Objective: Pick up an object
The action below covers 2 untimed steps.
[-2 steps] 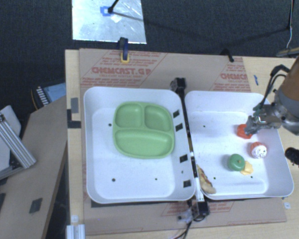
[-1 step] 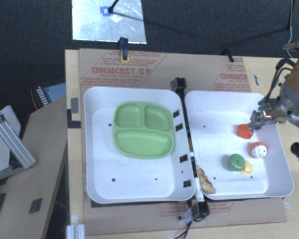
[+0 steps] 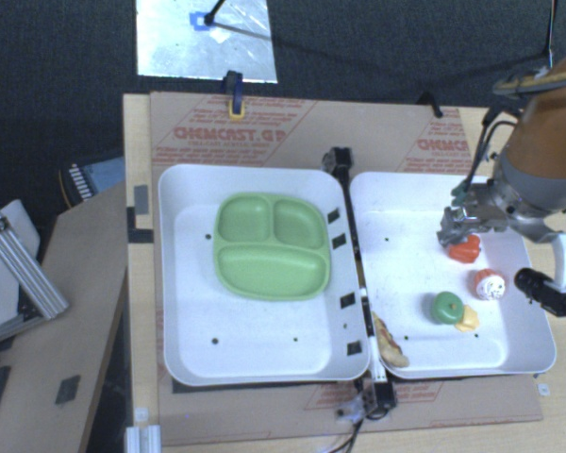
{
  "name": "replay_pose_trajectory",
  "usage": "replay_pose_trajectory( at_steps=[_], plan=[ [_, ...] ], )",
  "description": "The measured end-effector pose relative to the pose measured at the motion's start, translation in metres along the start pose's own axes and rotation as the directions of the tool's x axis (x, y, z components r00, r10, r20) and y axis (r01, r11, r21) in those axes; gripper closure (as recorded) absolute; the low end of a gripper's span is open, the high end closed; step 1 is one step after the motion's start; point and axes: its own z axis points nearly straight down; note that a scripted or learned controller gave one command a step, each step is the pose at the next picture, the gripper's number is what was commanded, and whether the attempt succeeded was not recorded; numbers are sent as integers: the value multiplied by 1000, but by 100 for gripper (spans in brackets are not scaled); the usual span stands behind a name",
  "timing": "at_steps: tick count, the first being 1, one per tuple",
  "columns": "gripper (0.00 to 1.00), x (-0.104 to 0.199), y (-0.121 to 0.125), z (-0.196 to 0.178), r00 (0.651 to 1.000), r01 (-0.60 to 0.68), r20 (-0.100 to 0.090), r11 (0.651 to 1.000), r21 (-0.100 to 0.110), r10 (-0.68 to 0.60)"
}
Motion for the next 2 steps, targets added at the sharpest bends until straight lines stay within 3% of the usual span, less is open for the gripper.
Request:
replay_pose_trajectory(
  at_steps=[2],
  plan=[
    [100, 110, -3, 23, 1000, 0, -1, 1000, 3, 0]
  ],
)
